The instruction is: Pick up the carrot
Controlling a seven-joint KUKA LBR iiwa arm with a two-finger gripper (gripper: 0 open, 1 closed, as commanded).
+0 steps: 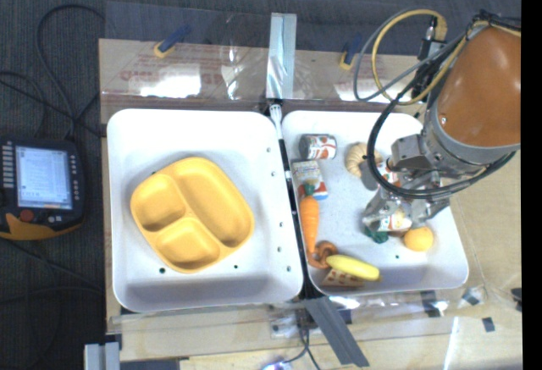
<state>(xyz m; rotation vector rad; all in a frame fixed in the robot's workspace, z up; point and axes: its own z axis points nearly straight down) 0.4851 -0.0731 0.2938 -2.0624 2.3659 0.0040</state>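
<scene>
Orange and slim, the carrot (310, 223) lies lengthwise along the left wall of the right bin (449, 271), its leafy end toward a small carton (307, 178) just above it. A can (318, 146) rests further up, near the bin's top edge. Below the carrot sits a banana (352, 267) beside a brown item (332, 276). Well to the right, the gripper (391, 216) hangs over the bin floor, apart from the carrot; whether it is clenched or released cannot be told. An orange fruit (417, 239) lies just beside it. In the left bin (127, 140) rests a yellow divided tray (191, 212).
</scene>
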